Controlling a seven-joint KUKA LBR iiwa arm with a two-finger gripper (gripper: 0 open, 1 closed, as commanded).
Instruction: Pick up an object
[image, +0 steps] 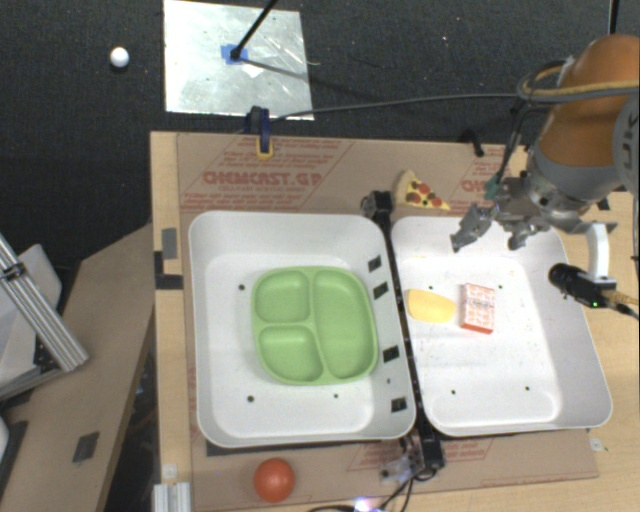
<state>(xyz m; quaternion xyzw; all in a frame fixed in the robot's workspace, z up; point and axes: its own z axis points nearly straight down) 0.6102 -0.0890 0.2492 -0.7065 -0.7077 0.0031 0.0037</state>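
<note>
Two white bins (500, 420) lie before you on a brown bench (180, 300), black backdrop behind. Your gripper (494, 232) hangs spread and holding nothing over the right bin's far edge. Nearer, the red box (478, 307) stands lengthwise near-to-far, touching a yellow piece (431, 306).
</note>
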